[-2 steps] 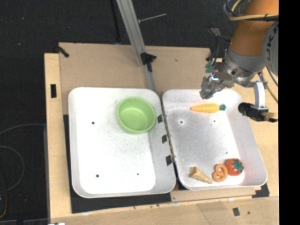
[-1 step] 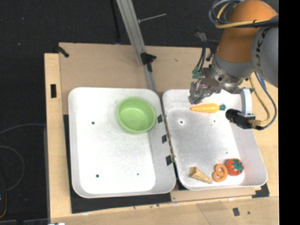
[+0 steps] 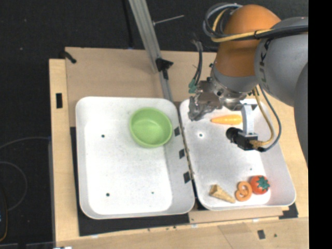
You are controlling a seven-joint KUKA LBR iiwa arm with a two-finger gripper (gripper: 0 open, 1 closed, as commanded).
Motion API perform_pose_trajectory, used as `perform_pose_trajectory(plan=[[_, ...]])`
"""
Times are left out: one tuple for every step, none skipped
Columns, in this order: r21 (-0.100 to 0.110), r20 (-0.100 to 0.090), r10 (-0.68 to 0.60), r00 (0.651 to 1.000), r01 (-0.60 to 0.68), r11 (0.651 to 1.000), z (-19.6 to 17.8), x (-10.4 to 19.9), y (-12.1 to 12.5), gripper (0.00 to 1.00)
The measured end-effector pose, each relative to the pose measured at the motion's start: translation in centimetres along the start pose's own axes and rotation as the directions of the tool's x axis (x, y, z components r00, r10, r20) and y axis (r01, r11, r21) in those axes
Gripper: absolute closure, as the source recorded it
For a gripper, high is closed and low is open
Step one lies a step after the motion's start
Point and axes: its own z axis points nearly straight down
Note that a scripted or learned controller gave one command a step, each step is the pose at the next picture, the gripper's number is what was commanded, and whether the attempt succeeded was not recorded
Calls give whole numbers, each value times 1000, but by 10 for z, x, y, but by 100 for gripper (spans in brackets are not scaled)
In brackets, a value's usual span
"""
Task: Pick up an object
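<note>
Gripper (image 3: 198, 109) low at the right bin's (image 3: 275, 162) far-left corner; I can't tell its state, nothing visibly held. Near edge: wedge (image 3: 221, 193), pretzel (image 3: 243, 191), tomato (image 3: 259, 184), all small, likely light plastic toys. Farther in, carrot (image 3: 226, 120) just beside the gripper: stiff, smooth, tapered; I'd pinch across its middle. Green bowl (image 3: 151, 127) in left bin (image 3: 93, 154).

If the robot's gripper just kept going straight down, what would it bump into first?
Probably the bare white floor of the right bin, near its top-left corner. The gripper hangs there, and the carrot lies just beside it. Height is hard to judge.
</note>
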Motion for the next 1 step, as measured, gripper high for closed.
perform_pose_trajectory(plan=[[1,0,1,1000,-1,1000,5,43,-5,100]])
